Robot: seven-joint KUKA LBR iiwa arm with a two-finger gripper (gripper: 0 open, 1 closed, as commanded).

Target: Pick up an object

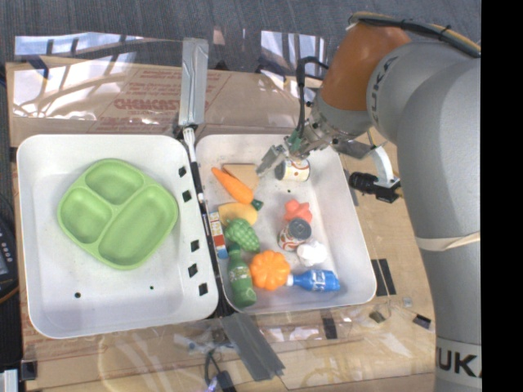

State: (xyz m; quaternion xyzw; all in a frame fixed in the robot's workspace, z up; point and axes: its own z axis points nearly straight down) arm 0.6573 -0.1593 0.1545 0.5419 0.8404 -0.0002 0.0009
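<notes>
Gripper (282, 160): fingers slightly spread over the right bin's (353, 243) far end; nothing visibly between them. Just beside it: small white cup-like object (299, 171) with yellow and red markings, partly hidden by the gripper, exact kind unclear. Right bin, also: toy carrot (233, 185), tan wedge (240, 172), lemon (236, 213), green textured fruit (243, 236), green bottle (240, 278), orange pumpkin (270, 269), blue bottle (318, 281). Left bin (49, 300): green divided plate (118, 212).

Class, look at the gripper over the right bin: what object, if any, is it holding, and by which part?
It cannot be told. The gripper sits right at a small white-and-yellow object near the right bin's far edge, but no grasp is visible.
</notes>
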